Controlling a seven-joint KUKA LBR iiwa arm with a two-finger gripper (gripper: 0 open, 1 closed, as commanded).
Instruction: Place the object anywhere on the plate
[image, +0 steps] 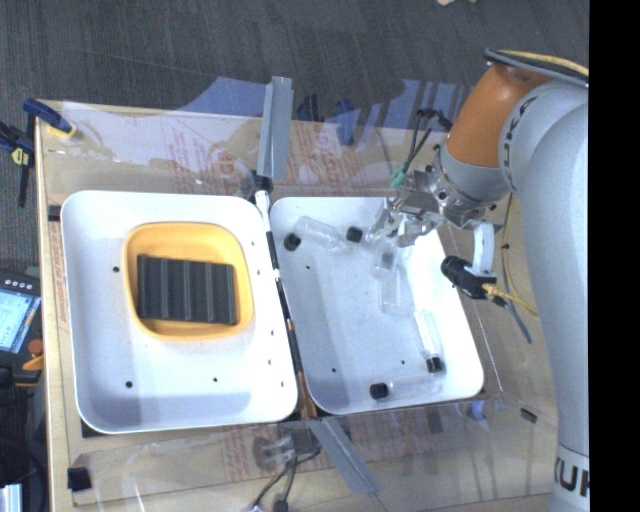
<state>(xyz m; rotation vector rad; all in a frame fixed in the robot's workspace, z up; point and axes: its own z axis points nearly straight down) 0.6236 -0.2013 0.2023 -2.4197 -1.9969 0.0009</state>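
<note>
A yellow plate (186, 240) with a raised rim lies in the left bin (90, 380). A dark, ridged rectangular object (187, 288) rests flat on the plate's middle. My gripper (392, 250) hangs over the upper right part of the right bin (340, 340), far to the right of the plate and the object. Its translucent parts blur into the white bin floor. Nothing dark or solid shows at its tip.
Small black studs sit in the right bin at the top left (291, 241), near the gripper (353, 234) and along the front (379, 391). A metal divider (272, 120) stands behind the bins. The grey arm (540, 200) fills the right side.
</note>
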